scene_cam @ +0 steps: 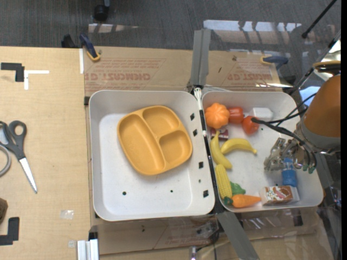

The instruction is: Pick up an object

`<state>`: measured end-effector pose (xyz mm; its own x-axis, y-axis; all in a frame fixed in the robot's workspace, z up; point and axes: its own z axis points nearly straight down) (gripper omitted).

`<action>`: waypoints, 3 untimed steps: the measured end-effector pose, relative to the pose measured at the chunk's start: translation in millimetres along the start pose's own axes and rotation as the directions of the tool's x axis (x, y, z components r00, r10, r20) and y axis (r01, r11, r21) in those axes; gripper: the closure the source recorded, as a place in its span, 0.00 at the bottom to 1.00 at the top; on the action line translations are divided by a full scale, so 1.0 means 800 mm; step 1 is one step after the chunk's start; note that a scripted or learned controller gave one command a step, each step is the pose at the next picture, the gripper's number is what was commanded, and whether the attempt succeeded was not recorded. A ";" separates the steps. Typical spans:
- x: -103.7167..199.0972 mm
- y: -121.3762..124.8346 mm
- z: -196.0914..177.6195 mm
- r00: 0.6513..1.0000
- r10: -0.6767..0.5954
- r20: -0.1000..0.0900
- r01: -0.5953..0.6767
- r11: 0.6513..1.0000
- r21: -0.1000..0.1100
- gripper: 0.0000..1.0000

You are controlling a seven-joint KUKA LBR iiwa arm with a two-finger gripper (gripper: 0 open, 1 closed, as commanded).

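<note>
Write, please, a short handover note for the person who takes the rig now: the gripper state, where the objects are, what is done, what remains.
Gripper: low over the right bin, right side, directly above a blue object; nothing visibly held.
Right bin contents: orange pumpkin, two bananas, corn cob, carrot, small carton, red items at the back.
Left bin: yellow divided plate.
Scissors lie on the bench, left.
Done: arm positioned in the bin.
Left: grasp and lift an object.
</note>
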<state>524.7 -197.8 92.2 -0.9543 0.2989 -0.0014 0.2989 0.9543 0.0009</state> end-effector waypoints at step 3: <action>-0.116 0.006 -0.126 0.999 0.037 0.006 -0.037 0.999 0.000 0.00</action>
<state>614.2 -220.9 193.2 -0.9426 0.3339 -0.0069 0.3339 0.9426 0.0011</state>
